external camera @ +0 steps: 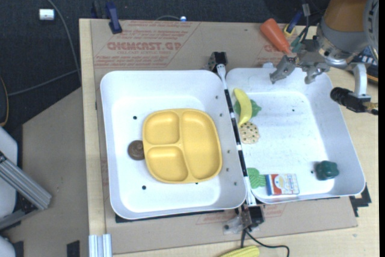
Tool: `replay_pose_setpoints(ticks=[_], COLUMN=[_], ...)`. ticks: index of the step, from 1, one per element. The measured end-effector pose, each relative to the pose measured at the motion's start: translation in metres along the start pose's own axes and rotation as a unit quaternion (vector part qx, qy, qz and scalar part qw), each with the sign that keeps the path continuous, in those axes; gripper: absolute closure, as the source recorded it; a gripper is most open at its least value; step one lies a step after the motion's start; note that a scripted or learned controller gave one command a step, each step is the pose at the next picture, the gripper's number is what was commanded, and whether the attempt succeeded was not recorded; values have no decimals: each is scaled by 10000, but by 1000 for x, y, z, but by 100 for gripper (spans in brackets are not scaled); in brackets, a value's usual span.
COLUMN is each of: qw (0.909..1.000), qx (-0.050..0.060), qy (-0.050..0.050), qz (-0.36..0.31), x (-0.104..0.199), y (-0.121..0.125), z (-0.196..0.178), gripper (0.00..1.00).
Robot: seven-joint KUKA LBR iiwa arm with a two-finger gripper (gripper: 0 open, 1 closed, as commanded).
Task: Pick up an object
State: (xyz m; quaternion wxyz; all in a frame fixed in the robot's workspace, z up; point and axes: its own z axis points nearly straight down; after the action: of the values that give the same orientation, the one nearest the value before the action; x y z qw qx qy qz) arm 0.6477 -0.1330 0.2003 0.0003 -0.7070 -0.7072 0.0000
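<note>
My gripper (297, 74) hangs over the far edge of the right bin (337, 129), open, with nothing between its fingers. In that bin a yellow banana (242, 105) lies against the left wall with a green piece (255, 109) beside it. A speckled round cookie (248, 133) sits just below them. Along the near wall lie a small green item (255, 177) and a red, white and blue carton (281, 184). A dark green object (327, 171) rests in the near right corner. All of these lie well below and apart from the gripper.
The left bin (120, 105) holds a yellow divided plate (180, 145) with a brown disc (136, 150) at its left edge. An orange-handled tool (275, 35) lies on the bench behind the right bin, close to the gripper. A blue clip (112, 18) sits at the far left.
</note>
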Motion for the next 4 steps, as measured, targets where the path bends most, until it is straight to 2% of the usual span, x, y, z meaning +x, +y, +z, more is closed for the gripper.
replay_pose_setpoints(ticks=[1, 2, 3, 4], qw=[10000, 10000, 10000, 10000], qx=[10, 3, 2, 7], qy=[3, -4, -1, 4], qz=[-6, -3, 5, 7], x=[41, 40, 41, 36], y=[16, 19, -46, -63], z=[72, 116, 116, 116], gripper=[0, 0, 0, 0])
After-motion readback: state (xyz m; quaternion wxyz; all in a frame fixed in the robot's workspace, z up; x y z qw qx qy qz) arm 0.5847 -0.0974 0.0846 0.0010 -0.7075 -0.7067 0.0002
